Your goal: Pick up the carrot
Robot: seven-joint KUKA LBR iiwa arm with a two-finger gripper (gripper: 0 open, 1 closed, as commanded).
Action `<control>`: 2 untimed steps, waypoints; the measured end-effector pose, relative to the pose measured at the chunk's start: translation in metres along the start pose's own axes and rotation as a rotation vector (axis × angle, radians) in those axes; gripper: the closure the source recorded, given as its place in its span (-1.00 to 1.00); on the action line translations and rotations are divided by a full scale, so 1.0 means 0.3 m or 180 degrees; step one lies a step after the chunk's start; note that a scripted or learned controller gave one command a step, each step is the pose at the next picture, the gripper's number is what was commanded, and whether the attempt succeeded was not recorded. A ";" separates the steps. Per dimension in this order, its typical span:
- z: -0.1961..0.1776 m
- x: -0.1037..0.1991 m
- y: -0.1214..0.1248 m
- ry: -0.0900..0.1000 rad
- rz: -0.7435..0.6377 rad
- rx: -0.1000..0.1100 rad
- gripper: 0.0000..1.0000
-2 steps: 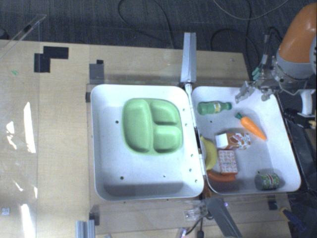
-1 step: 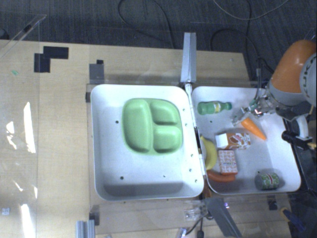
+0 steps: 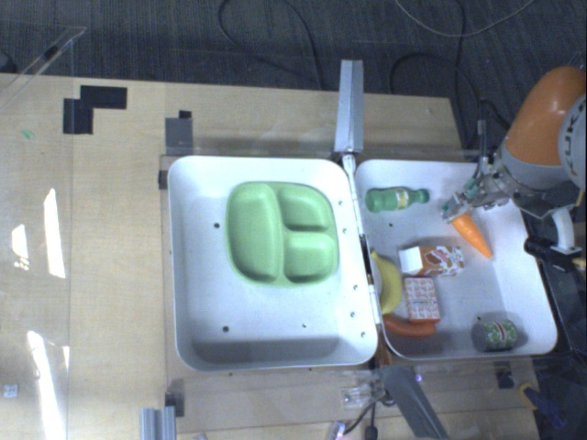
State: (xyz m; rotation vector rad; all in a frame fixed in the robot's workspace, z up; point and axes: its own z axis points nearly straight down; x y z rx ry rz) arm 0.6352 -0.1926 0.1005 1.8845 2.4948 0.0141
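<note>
The carrot (image 3: pixel 473 234), a short orange cone, lies slanted in the upper right part of the right bin (image 3: pixel 527 287), thick end up-left and tip pointing down-right. My gripper (image 3: pixel 466 205) hangs at the carrot's thick end, touching or just above it. The grey arm with its orange band comes in from the right edge above it. The view is too small to show how the gripper stands on the carrot.
In the right bin lie a green bottle (image 3: pixel 396 198), a banana (image 3: pixel 390 282), a red-and-white carton (image 3: pixel 438 259), a checkered packet (image 3: pixel 422 299), a red item (image 3: pixel 408 326) and a grey-green can (image 3: pixel 495 334). The left bin (image 3: pixel 197 273) holds a green divided plate (image 3: pixel 282 232).
</note>
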 end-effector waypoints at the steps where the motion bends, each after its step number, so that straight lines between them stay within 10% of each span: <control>1: 0.045 0.021 0.089 0.0007 0.0116 0.0025 1.00; 2: -0.263 0.280 0.183 0.0011 0.0260 0.0024 1.00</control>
